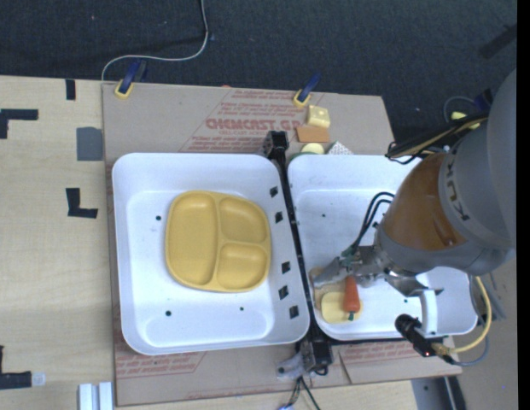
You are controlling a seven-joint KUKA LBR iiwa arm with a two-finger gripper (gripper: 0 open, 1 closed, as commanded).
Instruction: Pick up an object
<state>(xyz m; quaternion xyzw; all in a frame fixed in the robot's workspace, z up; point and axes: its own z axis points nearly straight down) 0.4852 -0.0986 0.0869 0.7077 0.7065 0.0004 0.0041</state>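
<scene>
The counter is light wood with black tape marks; beyond its far edge lies dark carpet crossed by one white cable. One cardboard sheet, printed in red and held by two clips at its far edge, lies on the counter. It carries two shallow white bins side by side, touching along a black clipped seam.

The left bin holds one yellow divided plate with three compartments, lying flat near its centre.

One grey arm with an orange band reaches in from the right over the right bin. The gripper hangs above that bin's near left corner; whether the jaws are apart or together cannot be told.

At that corner lie one pale yellow object and one orange carrot, small and tapered with a green end, touching the yellow object.

Small blocks sit just beyond the right bin's far rim.
</scene>
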